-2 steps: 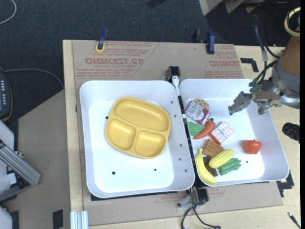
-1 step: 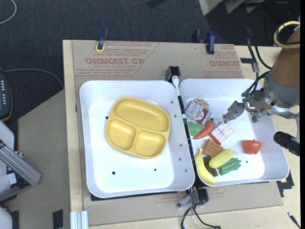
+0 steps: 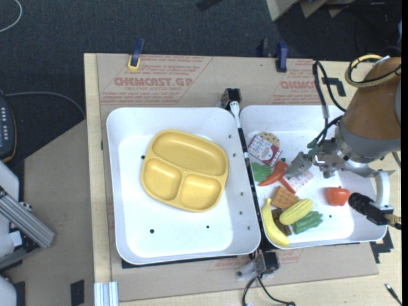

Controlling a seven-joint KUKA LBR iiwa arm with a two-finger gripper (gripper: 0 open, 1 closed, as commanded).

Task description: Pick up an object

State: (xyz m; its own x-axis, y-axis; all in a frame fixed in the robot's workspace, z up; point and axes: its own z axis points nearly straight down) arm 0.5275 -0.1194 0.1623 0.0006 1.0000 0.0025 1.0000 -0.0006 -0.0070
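On my screen, the left shallow white bin holds a yellow plastic plate with three compartments, lying flat near the bin's middle. The right shallow white bin sits just beside it, and that is where all the small things are. Near its upper left I see a red-and-white printed packet. Below that lies a small green plastic piece with an orange toy carrot resting against it at a slant. Further down there is a tan waffle-like piece, a yellow toy banana curving along the bin's lower left, a yellow toy corn cob and a dark green toy vegetable touching each other. The grey two-finger gripper hangs over the middle of this bin, just right of the carrot, above a white card-like scrap; I cannot tell whether it is released or clenched, and I see nothing plainly between it. To its right sits a red toy tomato, apart from the pile. The grey arm with its orange band enters from the right.
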